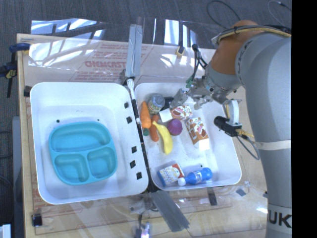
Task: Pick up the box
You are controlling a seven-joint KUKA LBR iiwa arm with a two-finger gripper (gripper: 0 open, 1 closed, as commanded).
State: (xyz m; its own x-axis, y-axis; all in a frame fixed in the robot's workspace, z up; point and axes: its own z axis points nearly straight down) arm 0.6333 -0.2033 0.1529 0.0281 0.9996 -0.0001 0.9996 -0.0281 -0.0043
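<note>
The box (pixel 197 132) is a small white carton with red print. It lies flat in the right bin (pixel 225 170), right of the middle. My gripper (pixel 186 98) hangs over the far part of that bin, just above and left of the box's far end, close to a red-and-white packet (pixel 181 112). From this slant the wrist hides much of the gripper, and nothing shows held in it.
An orange carrot (pixel 145 117), a yellow banana (pixel 165 137), a purple round fruit (pixel 174 127) and a can (pixel 156 102) crowd the right bin's left half. A pouch (pixel 171 174) and a blue bottle (pixel 198 176) lie at its near edge. The left bin (pixel 42 95) holds a blue divided tray (pixel 81 151).
</note>
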